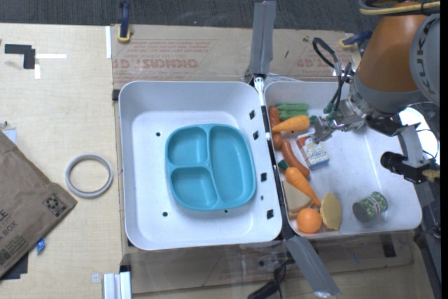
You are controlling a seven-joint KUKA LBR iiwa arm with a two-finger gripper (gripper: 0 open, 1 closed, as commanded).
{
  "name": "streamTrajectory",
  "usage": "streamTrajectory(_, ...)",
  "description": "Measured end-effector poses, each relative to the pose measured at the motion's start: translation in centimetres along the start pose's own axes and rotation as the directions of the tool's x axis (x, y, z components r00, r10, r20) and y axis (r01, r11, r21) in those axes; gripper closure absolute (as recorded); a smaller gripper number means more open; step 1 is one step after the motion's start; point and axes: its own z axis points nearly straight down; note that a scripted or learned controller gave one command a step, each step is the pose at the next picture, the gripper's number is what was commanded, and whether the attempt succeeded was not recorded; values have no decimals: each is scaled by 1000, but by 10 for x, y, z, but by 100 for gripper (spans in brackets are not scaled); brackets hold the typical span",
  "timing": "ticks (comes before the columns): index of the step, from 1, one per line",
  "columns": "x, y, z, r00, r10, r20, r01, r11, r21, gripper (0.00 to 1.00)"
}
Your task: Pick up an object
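Note:
The right bin (392, 164) holds several items. Along its left side lie a green vegetable (291, 109), a carrot (291, 124) and a second carrot (302, 182). An orange (309, 220) and a beige oval piece (331, 211) sit at the front. A green can (369, 206) lies at the front right. A small white, blue and red carton (316, 153) rests near the bin's middle left. My gripper (323, 131) hangs low in this bin, just above and behind the carton and right of the first carrot.
The left bin (140, 150) holds a teal divided plate (211, 167). A tape ring (89, 174) and a brown cardboard box (24, 206) lie on the bench at the left. The arm's orange band (392, 45) rises over the right bin's back corner.

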Motion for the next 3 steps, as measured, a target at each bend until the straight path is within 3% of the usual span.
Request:
streamTrajectory(1, 57, 77, -18, 949, 316, 1, -316, 949, 0, 100)
streamTrajectory(2, 2, 25, -54, 988, 153, 0, -153, 988, 2, 100)
streamTrajectory(3, -24, 12, 85, 983, 184, 1, -184, 983, -8, 100)
